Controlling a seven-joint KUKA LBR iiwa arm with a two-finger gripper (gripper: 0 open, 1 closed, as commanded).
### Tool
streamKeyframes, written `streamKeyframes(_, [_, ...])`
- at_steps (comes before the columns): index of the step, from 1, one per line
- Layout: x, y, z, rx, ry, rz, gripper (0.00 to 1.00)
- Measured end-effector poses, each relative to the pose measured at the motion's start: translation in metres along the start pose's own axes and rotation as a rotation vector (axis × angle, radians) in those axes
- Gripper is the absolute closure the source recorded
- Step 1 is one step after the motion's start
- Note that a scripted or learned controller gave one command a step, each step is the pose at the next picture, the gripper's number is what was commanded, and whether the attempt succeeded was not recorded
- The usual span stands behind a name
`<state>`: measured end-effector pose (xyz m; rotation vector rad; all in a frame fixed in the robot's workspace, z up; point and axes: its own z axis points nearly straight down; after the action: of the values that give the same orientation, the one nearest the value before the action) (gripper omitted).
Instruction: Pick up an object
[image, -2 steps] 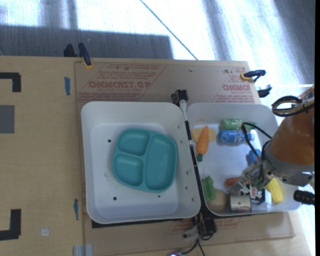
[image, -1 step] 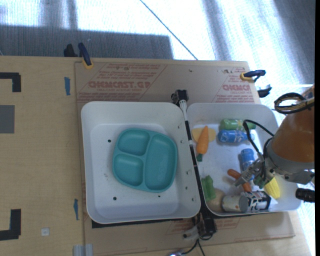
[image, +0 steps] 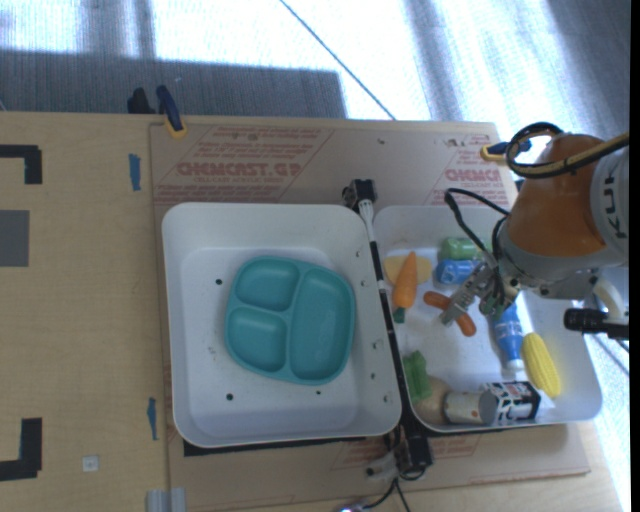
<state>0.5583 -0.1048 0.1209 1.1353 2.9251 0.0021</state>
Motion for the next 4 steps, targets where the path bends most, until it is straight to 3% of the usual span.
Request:
streamKeyframes(1, [-0.001, 0.001, -0.01, -0.003, -0.003, 0.001, 1.0])
streamKeyframes(2, [-0.018, 0.031, 0.024, 0.0, 0.0, 0.034, 1.0])
streamKeyframes(3, [0.058, 0.006, -0.064, 0.003, 0.003, 0.323, 1.0])
streamKeyframes(4, [0.0, -0.02, 0.034, 0.002, 0.001, -0.025, 1.0])
